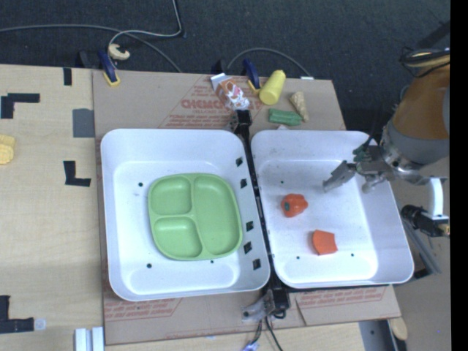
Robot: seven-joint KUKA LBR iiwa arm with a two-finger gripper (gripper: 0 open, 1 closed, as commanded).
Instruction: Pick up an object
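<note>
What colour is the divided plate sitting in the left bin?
Light green. The divided plate shows plainly in the camera view, lying in the left bin.

Two white bins sit side by side on the counter (44, 196). The left bin (124, 167) holds a green divided plate (194, 216). In the right bin (373, 232) lie a red pepper-like toy (294, 205) and, nearer the front edge, an orange block (324, 242), apart from each other. The hand (354, 178) hangs over the right bin's far right part, its two fingers spread and gripping nothing. Behind the bins lie a yellow piece (273, 86), a green piece (284, 117) and a small wrapped packet (230, 91).
</note>
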